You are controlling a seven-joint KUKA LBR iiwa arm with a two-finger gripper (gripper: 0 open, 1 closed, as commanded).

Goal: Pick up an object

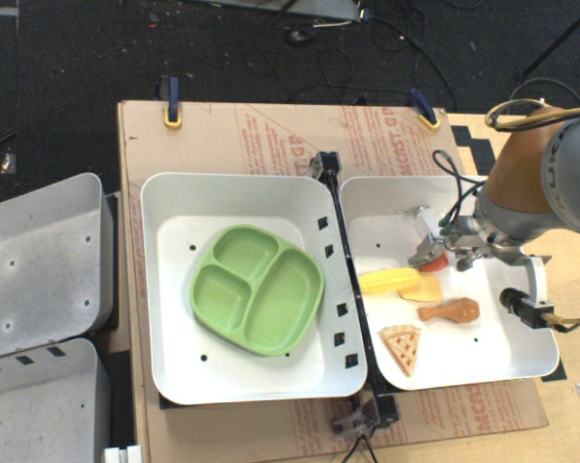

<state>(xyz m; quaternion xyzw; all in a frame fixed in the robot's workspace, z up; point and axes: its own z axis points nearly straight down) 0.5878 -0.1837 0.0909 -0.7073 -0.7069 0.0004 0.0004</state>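
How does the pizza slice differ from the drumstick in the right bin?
The pizza slice is a flat triangle, tan with a reddish patterned top; the drumstick is a rounded, plain orange-brown shape with a narrow handle end. The pizza slice lies nearer the bin's front edge with its tip toward that edge; the drumstick lies crosswise just behind it, thin end pointing left. Both are small toy foods lying loose on the right bin floor, apart from the claw.

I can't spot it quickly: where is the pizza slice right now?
The pizza slice lies in the right bin, near its front edge, just below the chicken drumstick.
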